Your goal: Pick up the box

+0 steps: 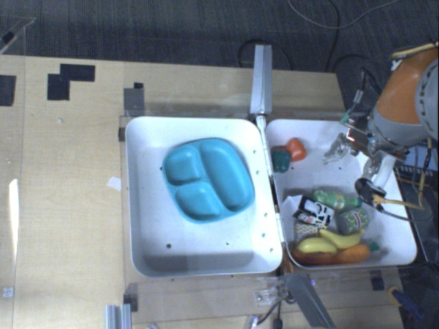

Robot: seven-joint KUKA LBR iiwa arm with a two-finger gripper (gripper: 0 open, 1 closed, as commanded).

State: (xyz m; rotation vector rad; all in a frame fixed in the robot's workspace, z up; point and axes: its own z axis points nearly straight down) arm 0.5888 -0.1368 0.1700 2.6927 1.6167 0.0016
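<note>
Above the right bin [405, 249], the pincer [357, 148] hangs beside the arm [408, 94].

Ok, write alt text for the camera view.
A grey arm's gripper hangs over the right bin, above a pile holding a box, banana, carrot and can at its near end. The left bin holds a blue divided plate.

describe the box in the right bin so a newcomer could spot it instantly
Start at the right bin, the one nearest the arm, and go to the heap of items along its near edge. The box lies at the heap's left end, above the banana and left of the green bottle. It alone is flat-sided, white with black print.
</note>
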